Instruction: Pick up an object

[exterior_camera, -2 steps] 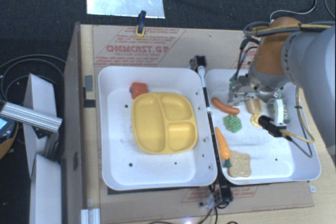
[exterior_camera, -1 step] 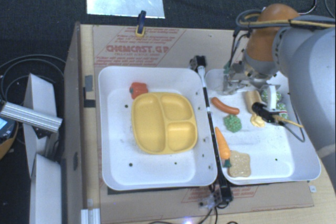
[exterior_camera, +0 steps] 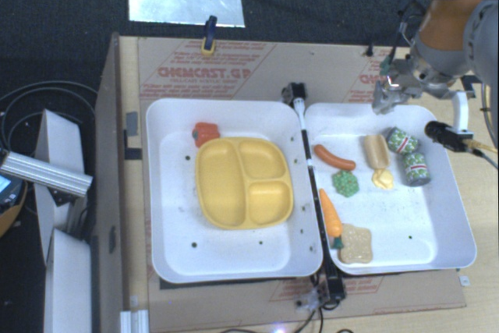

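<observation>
Hovering over the far edge of the right bin [exterior_camera: 448,234], your end effector [exterior_camera: 385,102] sits near that bin's back rim, and you cannot tell from this slanted view how it is set. Nothing shows in its grasp.

Just below it and slightly to the right lie two patterned cans [exterior_camera: 408,154], one touching the other. Directly below the end effector, beside the cans, you have a bread roll [exterior_camera: 376,150] with a small yellow piece [exterior_camera: 383,179] at its near end. Down and to the left of the end effector lie a sausage [exterior_camera: 334,158] and, nearer you, a broccoli floret [exterior_camera: 345,183]. Farther down still, a carrot [exterior_camera: 331,216] lies along the divider, with a slice of toast [exterior_camera: 356,243] just beside its tip.

Well to the left of the end effector, the left bin [exterior_camera: 168,246] holds a yellow divided plate [exterior_camera: 243,182], and a red pepper [exterior_camera: 206,133] rests against the plate's far left corner.

Both bins stand side by side on the tabletop [exterior_camera: 257,62].
</observation>
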Motion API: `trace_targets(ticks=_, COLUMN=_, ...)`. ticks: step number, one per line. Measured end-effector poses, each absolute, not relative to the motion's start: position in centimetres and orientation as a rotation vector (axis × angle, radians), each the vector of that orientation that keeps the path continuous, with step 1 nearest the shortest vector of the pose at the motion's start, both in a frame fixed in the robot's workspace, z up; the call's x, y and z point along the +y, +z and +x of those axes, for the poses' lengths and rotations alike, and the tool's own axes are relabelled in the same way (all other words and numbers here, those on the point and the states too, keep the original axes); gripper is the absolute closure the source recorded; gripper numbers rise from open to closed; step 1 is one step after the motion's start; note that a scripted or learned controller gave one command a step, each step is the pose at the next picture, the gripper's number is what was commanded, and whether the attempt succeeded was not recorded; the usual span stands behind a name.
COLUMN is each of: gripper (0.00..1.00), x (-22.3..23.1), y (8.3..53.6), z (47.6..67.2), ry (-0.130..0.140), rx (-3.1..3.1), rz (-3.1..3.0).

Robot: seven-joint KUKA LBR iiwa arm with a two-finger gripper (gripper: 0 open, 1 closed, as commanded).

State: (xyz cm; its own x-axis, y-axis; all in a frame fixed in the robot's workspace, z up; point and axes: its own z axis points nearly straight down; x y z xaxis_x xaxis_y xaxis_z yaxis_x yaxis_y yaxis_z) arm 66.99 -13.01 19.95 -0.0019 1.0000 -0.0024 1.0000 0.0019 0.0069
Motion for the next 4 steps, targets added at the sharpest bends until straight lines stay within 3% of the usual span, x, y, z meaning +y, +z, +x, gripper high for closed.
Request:
trace_targets(ticks=1, gripper=0.00, x=-16.4, y=9.9, z=64.2, ry=0.005, rx=2.222, rz=2.213)
trace_targets(ticks=2, gripper=0.00, x=-16.7, y=15.1, z=67.0, ry=0.004, rx=2.223, rz=2.214)
trace_targets(ticks=3, gripper=0.00, x=-12.3, y=14.3, z=66.9, ry=0.003, rx=2.226, rz=2.216)
trace_targets(ticks=4, gripper=0.00, x=-19.9, y=13.6, z=66.9, ry=0.001, rx=2.221, rz=2.217)
